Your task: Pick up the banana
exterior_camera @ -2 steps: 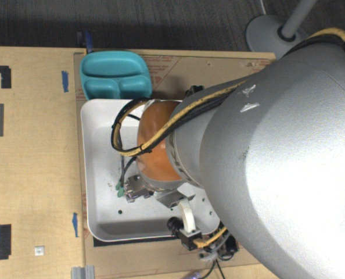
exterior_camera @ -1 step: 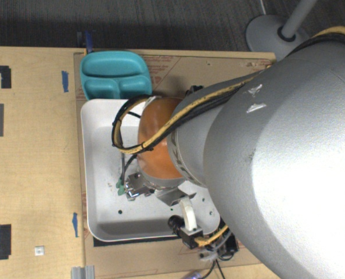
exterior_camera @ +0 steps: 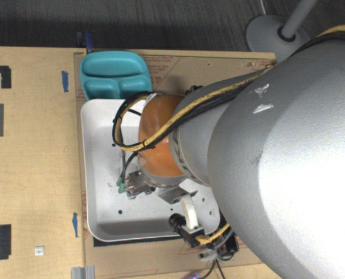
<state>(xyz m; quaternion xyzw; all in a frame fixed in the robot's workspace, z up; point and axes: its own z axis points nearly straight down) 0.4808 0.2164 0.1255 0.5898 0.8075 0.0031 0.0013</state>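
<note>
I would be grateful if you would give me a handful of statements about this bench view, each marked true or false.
1. The arm reaches over the white bin. True.
2. A teal divided tray lies beyond the bin's far edge. True.
3. The band above the wrist is green. False: the band is orange.
4. A yellow and black cable runs along the arm. True.
5. The bench top is bare steel. False: the bench is covered in brown cardboard with blue tape marks.
6. The banana lies in plain sight in the bin's left half. False: that part shows bare white floor.
</note>
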